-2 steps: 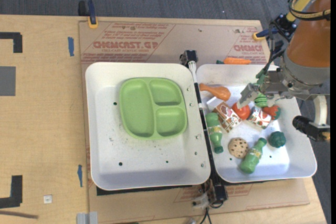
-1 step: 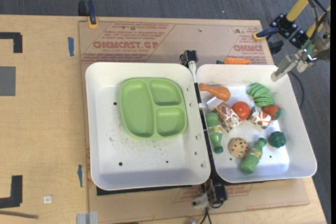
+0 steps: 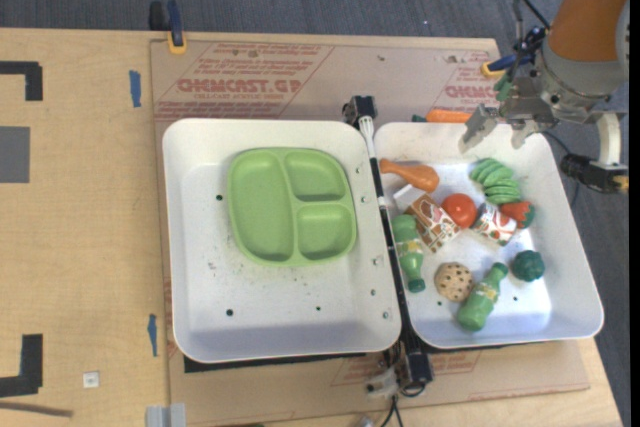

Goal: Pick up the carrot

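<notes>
Carrot [image 3: 411,175] lay in the right bin [image 3: 570,315], upper left part, close to the divider between the bins, orange, tilted with one end toward the left rim. Gripper [image 3: 497,127] hung over the right bin's top edge, well apart from the carrot, fingers spread apart with nothing between them. Arm [image 3: 590,15] came in from the upper right, orange band visible. Other items in the right bin: green ridged vegetable [image 3: 497,179] just below the gripper, red tomato [image 3: 460,210], strawberry [image 3: 512,215], brown-and-white carton [image 3: 432,222], cookie [image 3: 453,281], green bottle [image 3: 481,301], broccoli [image 3: 527,265]. Left bin [image 3: 200,295] held a green divided plate [image 3: 291,204], lying flat near its centre. Both bins sat on the tan surface [image 3: 80,215].
</notes>
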